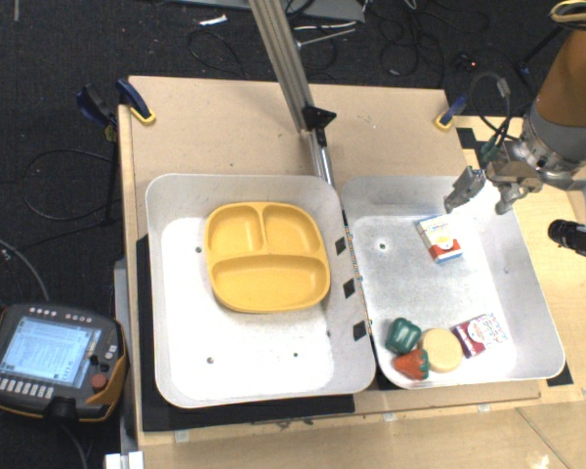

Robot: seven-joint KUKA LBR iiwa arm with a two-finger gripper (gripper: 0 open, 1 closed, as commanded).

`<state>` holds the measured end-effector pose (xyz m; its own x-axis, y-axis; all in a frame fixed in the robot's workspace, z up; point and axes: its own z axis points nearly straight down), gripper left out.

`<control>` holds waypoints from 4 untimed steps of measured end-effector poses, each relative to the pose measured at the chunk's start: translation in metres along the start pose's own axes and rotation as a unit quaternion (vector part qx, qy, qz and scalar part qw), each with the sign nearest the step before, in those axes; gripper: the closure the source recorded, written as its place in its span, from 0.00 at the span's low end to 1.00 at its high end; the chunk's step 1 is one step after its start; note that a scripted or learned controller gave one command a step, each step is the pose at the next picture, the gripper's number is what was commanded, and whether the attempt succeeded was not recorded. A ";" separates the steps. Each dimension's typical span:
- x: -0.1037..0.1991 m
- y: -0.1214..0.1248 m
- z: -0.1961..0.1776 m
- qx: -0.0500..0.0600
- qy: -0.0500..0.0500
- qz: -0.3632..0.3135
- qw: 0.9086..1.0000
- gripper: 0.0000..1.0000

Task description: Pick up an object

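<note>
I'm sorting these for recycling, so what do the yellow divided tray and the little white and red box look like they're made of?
Yellow divided tray: probably moulded plastic, smooth, one even colour. Little white and red box: likely printed cardboard, flat faces, sharp edges.

gripper (pixel 485 191) spread open, empty, over the right bin's (pixel 527 291) far edge, near a small carton (pixel 439 238); yellow plate (pixel 268 256) in the left bin (pixel 176 291).

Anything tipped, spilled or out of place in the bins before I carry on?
Nothing stands out. The yellow plate sits flat in the left bin. In the right bin, the small carton lies alone, with the other items clustered at the near edge.
</note>
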<state>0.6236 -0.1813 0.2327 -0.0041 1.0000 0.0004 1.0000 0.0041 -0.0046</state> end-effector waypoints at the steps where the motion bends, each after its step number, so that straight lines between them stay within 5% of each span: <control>1: -0.008 -0.006 0.051 0.000 0.000 0.003 1.000 0.00; 2: -0.013 -0.010 0.114 0.001 0.000 0.002 1.000 0.00; 3: -0.013 -0.008 0.099 -0.004 -0.001 0.002 1.000 1.00; 4: -0.018 0.001 0.039 -0.007 -0.002 0.001 1.000 1.00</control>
<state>0.6242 -0.1995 0.1938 -0.0019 1.0000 -0.0032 1.0000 0.0019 0.0085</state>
